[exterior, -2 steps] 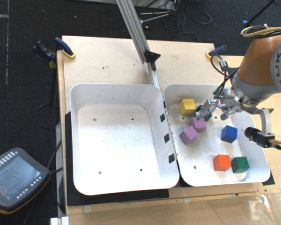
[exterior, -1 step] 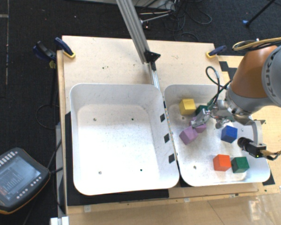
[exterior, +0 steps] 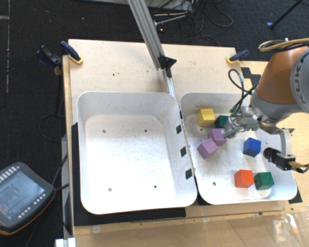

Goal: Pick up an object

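- Bench [exterior: 123, 66] bears a left bin [exterior: 92, 112] and a right bin [exterior: 283, 189].
- Arm [exterior: 286, 81] reaches in over the right bin.
- Gripper [exterior: 232, 130] sits low, just beside a purple block [exterior: 218, 136]; I cannot tell its opening.
- Other blocks in the right bin: purple [exterior: 207, 148], yellow [exterior: 206, 117], blue [exterior: 252, 147], orange [exterior: 243, 178], green [exterior: 264, 180].

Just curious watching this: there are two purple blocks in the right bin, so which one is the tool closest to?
The upper purple block, right at the tool. The other purple block lies lower and further left.
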Robot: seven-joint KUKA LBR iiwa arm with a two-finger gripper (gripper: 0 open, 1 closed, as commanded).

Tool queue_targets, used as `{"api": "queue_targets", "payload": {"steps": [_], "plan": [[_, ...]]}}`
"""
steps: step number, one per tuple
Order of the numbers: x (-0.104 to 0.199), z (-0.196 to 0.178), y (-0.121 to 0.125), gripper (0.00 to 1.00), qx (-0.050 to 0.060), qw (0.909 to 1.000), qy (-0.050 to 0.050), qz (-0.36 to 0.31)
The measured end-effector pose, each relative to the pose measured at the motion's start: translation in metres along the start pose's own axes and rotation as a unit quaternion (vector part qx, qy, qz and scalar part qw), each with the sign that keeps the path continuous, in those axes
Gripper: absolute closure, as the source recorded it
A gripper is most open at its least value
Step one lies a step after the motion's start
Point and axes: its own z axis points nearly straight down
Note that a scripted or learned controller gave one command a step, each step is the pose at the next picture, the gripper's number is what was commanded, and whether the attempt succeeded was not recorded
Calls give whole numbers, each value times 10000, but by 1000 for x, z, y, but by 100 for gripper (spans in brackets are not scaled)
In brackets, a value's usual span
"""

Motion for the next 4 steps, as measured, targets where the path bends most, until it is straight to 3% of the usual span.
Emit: {"api": "queue_targets", "payload": {"steps": [2, 3, 4], "plan": [[-5, -88, -3, 100, -24, 10000, -9, -11], [-5, -111, -2, 100, -14, 10000, -6, -11], [54, -107, 17, 100, -2, 10000, 7, -43]]}}
